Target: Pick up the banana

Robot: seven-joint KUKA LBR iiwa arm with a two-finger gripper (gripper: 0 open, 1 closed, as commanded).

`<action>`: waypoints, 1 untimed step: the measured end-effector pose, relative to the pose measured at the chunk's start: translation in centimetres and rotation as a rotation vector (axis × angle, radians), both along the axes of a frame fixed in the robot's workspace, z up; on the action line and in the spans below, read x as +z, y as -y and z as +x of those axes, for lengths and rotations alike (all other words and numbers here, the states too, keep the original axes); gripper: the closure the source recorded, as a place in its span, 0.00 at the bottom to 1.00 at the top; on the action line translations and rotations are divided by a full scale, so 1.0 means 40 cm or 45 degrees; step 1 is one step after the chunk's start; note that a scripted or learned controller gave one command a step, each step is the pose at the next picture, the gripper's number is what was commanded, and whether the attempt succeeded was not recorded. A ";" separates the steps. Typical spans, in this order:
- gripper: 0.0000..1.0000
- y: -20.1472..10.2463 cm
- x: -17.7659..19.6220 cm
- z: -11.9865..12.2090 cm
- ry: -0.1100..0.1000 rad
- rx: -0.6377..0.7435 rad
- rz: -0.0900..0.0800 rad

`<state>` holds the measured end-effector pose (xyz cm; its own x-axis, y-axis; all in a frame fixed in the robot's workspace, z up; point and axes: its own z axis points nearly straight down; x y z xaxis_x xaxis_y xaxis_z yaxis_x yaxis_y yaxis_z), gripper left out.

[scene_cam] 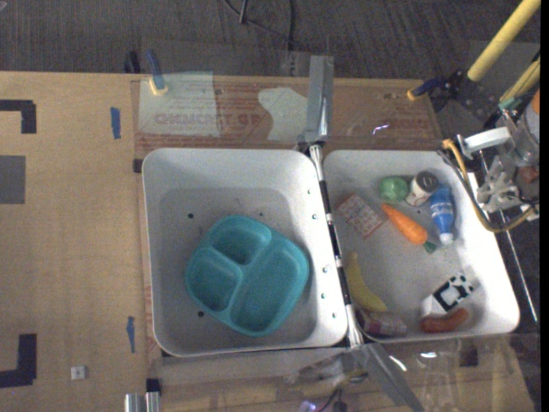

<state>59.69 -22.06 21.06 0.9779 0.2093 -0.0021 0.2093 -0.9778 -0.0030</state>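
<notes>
Banana [364,287] lies in right bin [502,269] by its left wall, with carrot [407,224], blue bottle [441,212], sausage [444,321]. Left bin [163,187] holds teal tray [248,273]. Gripper [506,183] over right rim; grip state unclear.

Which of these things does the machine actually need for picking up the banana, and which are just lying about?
Needed for the job:
banana
claw

Just lying about:
teal divided plate
carrot
blue bottle
green ball
sausage
</notes>
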 end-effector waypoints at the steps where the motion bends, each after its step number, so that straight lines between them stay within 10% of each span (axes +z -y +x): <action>1: 1.00 0.003 0.294 0.149 0.005 -0.007 -0.003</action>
<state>65.65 -22.17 32.80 0.9790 0.2037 0.0012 0.2037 -0.9790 -0.0001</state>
